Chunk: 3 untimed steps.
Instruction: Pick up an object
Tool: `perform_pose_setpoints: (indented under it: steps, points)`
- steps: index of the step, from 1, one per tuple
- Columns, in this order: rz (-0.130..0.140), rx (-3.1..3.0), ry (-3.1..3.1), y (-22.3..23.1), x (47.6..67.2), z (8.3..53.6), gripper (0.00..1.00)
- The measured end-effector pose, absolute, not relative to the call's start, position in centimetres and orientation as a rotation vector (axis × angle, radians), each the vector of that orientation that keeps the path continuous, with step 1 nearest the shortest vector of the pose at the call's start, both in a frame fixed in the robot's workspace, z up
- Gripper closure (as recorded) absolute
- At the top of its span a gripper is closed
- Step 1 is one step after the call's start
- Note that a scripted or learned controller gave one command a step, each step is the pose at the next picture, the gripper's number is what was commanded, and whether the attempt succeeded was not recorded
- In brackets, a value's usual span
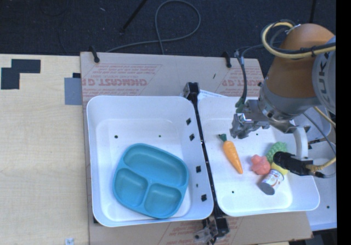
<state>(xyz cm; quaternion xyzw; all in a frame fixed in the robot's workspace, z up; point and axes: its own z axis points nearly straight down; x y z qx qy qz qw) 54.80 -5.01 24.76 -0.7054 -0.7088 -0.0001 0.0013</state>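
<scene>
The arm (299,74) is a bulky rounded body, its upper part a broad orange band with grey casing below and to the right. A yellowish cable (274,33) loops over the orange part, with thinner dark cables running down the left side. The claw (241,127) is a small block of grey, shiny metal parts.

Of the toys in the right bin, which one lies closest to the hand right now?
The toy carrot. Its green-topped end sits just below the hand, while the pink toy, green toy and small bottle lie farther toward the bin's right side.
</scene>
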Motion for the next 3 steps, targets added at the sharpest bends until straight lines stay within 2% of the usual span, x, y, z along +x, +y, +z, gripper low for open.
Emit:
perform_pose_setpoints:
  steps: [2, 3]
  points:
    - [0.002, -2.214, -2.225, 5.4, 54.5, 25.3, 1.00]
    - [0.006, -2.215, -2.222, 9.5, 53.7, 24.0, 1.00]
